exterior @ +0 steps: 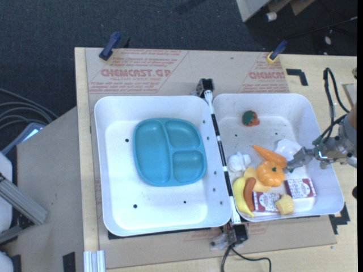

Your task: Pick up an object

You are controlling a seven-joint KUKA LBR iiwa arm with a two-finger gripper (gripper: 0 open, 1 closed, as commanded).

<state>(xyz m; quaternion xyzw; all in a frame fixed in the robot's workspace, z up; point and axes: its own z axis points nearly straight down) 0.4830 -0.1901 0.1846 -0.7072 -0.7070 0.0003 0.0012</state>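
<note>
The tool (296, 162) is seen low over the right bin (317, 118), reaching in from the right; whether it is open or closed cannot be told, and nothing is seen gripped. Just beyond its tip lie a carrot (269, 153) and an orange pumpkin (269, 174). A milk carton (300, 188) is set just beneath. Farther off, a blue plate (169, 151) is held in the left bin (113, 169).

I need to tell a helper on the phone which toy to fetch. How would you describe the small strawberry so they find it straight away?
Look at the right-hand white bin of the two. Most toys there crowd its near end, around the orange pumpkin and banana. The strawberry sits alone near the far end, small and red with a green top, touching nothing.
</note>
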